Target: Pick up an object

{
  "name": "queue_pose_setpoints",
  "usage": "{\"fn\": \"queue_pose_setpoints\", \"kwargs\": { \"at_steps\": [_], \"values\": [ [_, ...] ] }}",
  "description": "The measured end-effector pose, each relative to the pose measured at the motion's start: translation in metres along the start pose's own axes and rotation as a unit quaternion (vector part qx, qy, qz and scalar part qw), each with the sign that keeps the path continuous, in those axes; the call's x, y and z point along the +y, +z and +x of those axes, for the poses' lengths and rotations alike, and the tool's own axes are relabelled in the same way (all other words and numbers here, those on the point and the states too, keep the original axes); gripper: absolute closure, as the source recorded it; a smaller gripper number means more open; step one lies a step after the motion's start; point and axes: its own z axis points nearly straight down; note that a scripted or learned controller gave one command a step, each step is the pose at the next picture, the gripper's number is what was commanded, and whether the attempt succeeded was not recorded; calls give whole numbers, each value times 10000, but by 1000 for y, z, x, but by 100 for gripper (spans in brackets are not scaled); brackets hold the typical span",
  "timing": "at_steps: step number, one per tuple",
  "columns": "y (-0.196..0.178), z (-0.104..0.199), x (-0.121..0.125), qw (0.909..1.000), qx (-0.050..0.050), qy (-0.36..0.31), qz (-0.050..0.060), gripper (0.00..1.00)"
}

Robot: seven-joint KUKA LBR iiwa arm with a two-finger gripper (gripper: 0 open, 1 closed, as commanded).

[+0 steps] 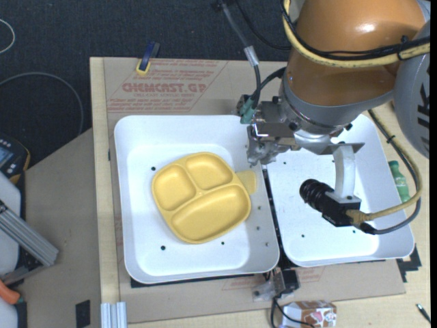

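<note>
A yellow plate point(200, 195) with three compartments lies flat in the left bin point(133, 156), slightly turned, with a small tab on its right side. My gripper point(259, 150) hangs over the seam between the two bins, just above and behind that tab, beside the plate's right rim. The wrist and the big orange band point(348, 19) hide most of it from above. A green object point(400, 179) lies against the right wall of the right bin point(382, 241).
A black cylinder point(319, 195) on a bracket, with a yellow cable, hangs from the arm over the right bin. A blue and yellow clip point(146, 59) lies on the cardboard behind the bins. A small packet point(313, 313) sits at the front edge.
</note>
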Motion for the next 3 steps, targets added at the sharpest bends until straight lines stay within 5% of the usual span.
{"fn": "queue_pose_setpoints", "kwargs": {
  "at_steps": [3],
  "values": [
    [-30,1,2,10000,1,-15,-36,100]
  ]
}}
